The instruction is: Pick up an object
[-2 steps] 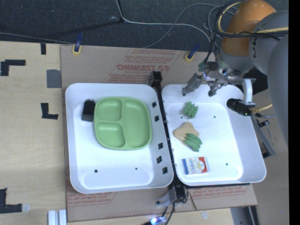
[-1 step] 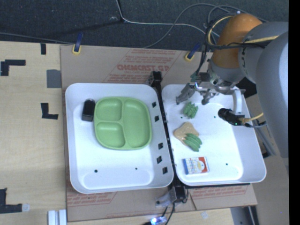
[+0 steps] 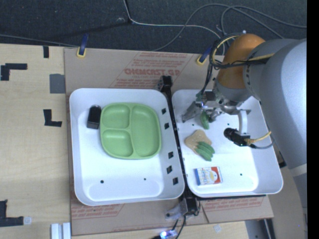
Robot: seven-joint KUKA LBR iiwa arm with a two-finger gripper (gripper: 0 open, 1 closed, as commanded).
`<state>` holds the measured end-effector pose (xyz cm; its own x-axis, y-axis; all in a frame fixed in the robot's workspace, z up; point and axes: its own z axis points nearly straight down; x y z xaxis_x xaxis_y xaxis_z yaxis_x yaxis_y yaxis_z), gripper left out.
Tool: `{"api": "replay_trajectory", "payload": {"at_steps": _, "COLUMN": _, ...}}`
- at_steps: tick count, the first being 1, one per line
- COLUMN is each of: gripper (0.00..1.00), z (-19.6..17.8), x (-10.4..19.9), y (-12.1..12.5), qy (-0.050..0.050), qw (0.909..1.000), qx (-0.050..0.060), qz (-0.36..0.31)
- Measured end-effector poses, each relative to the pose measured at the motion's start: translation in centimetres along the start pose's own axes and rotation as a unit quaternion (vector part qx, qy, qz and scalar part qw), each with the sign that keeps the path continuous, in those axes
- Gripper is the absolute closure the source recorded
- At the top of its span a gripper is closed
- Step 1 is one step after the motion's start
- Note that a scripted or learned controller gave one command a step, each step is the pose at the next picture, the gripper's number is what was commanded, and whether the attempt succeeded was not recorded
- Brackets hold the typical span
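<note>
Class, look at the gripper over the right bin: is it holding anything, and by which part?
It cannot be told. The gripper sits at a small green object, but whether the object is between its fingers is unclear.

A wooden bench point(image 3: 30, 148) carries a sheet of brown cardboard point(image 3: 144, 68), seemingly clamped at its far edge; two white bins, left point(image 3: 79, 148) and right point(image 3: 259, 178), sit on it.

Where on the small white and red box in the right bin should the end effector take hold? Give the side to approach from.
Come straight down on the small box and close across its shorter span, at the middle. It lies flat on the right bin floor with bare space around it, well apart from the green toy, so its long edges look reachable.
</note>
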<state>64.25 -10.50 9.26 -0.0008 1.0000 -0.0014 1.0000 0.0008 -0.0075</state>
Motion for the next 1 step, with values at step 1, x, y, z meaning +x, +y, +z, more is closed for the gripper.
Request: {"api": "replay_trajectory", "payload": {"at_steps": 1, "gripper": 0.00, "z": 0.81, "x": 0.03, "y": 0.01, "qy": 0.000, "qw": 1.0000, "qx": -0.003, "qz": -0.001}}
